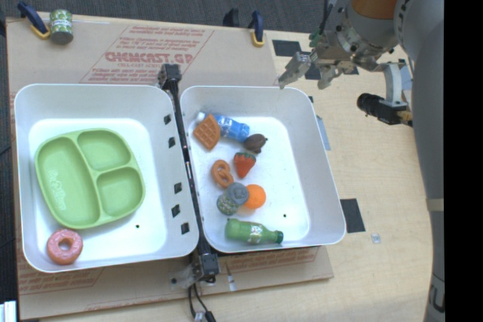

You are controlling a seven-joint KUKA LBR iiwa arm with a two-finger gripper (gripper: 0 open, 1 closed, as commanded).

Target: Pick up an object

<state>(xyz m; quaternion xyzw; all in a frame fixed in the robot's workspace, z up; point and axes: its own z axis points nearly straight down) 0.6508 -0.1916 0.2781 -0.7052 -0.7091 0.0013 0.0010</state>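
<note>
My gripper (306,75) hangs above the far right corner of the right bin (321,162), its two fingers spread open with nothing between them. Below and to its left, inside that bin, lie several small toys: a blue bottle (230,127), a waffle-like orange piece (207,133), a dark brown piece (255,142), a strawberry (244,164), a pretzel (221,173), an orange ball (255,196), a grey-green round piece (232,199) and a green bottle (253,232) lying on its side near the front wall.
The left bin (23,162) holds a green divided plate (89,177) and a pink donut (64,246). A black hinge strip (181,162) runs between the bins. Clamps and a small jar (61,25) sit at the board's far edge.
</note>
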